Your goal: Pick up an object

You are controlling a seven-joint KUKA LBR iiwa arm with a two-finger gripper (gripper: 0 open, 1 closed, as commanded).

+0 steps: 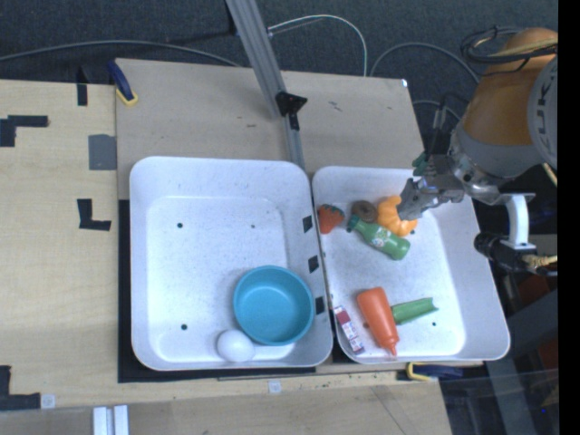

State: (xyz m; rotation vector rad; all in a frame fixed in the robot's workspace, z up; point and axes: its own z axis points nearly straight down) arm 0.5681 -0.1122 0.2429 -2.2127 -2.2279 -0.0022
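- The grey arm (507,116) with its orange band reaches in from the right, and its tool (415,199) hangs low over the right bin (471,333).
- The tool sits right at an orange object (391,216), which touches a green bottle (382,238).
- Nearby lie a small red-orange piece (330,217), an orange bottle (378,319) and a green piece (414,310).
- In the left bin (181,198), a blue bowl (273,304) sits beside a white ball (235,344).

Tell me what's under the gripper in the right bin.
The gripper sits over an orange object that lies against a green bottle in the right bin. The gripper covers part of the orange object, so contact there is hidden.
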